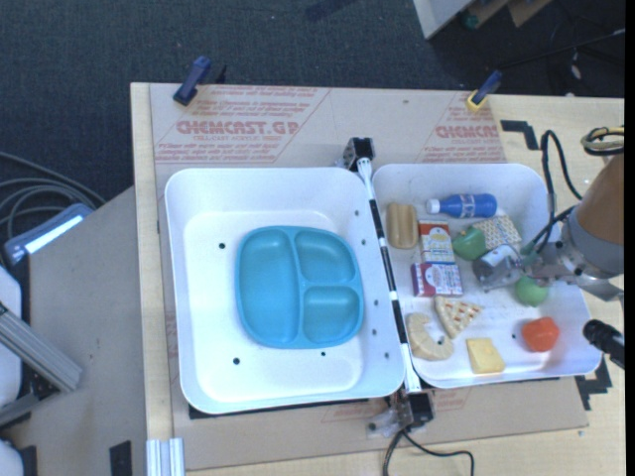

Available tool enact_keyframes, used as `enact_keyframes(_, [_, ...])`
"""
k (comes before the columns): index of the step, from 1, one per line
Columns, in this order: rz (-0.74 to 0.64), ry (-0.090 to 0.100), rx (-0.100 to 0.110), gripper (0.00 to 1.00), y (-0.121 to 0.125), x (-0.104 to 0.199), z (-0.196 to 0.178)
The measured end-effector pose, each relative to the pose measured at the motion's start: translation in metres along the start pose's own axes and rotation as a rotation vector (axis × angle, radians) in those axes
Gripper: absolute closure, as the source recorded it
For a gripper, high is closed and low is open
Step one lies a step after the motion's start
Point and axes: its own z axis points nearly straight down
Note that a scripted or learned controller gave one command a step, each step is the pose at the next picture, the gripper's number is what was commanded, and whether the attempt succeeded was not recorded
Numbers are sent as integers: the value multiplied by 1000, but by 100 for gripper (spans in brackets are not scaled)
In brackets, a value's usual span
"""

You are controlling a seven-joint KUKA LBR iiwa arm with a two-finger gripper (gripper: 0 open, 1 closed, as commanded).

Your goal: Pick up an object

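Note:
My gripper (499,264) reaches in from the right and hangs low over the middle of the right bin (541,181). It sits just below a green object (469,239) and a patterned packet (502,231), with a green ball (532,291) close at its lower right. A red and white carton (437,259) lies to its left. Also in this bin are a blue bottle (464,205), a tan bread piece (402,224), a waffle wedge (457,314), a round biscuit (427,335), a yellow cheese block (484,355) and an orange-red ball (540,334).
The left bin (189,266) holds a blue divided plate (299,286). A black divider with clamps (382,266) runs between the bins. Cables (556,162) loop at the right bin's far right edge, next to the arm (600,226).

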Motion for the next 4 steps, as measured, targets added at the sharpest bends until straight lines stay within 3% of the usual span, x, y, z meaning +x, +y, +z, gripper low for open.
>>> enact_keyframes(1, [2, -6, -5, 100, 1, -2, -11])
enact_keyframes(2, [2, 8, 25, 100, 55, 73, -68])
enact_keyframes(3, [4, 7, 27, 0, 55, 72, -67])
enact_keyframes(4, [5, 6, 21, 0, 55, 78, 20])
